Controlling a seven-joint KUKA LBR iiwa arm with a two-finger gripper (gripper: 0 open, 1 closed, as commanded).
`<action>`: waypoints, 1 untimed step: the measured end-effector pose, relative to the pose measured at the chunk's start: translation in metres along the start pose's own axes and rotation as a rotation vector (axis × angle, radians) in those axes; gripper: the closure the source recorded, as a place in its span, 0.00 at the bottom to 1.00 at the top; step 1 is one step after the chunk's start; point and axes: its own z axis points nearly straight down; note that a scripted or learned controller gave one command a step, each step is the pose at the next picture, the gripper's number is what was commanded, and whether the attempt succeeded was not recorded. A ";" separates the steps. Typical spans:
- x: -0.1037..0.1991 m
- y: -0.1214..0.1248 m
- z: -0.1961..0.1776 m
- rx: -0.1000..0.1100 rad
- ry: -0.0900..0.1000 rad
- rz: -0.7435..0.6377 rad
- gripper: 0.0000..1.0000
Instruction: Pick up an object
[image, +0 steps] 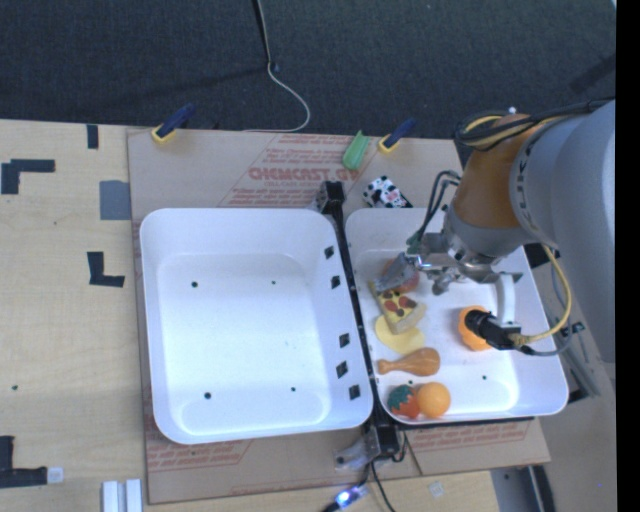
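Observation:
The right bin (540, 395) holds several toy foods: a pizza slice (399, 306), a pale yellow piece (397, 334) under it, a brown drumstick (412, 364), an orange ball (434, 400) beside a red and green piece (403, 402), and an orange fruit (472, 329) on the right. My gripper (407, 270) reaches down from the grey and orange arm (500, 190) and hangs just above the pizza slice, at the bin's upper left. Its fingertips blur into the toys beneath.
The left bin (160, 300) lies beside the right one, split from it by a black clipped divider (345, 300). A black and white cow toy (384, 192) and a green clamp (355, 151) rest on the cardboard behind the bins. Cables loop at the arm's wrist.

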 end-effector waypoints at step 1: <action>-0.002 0.016 0.038 -0.005 0.000 -0.005 0.00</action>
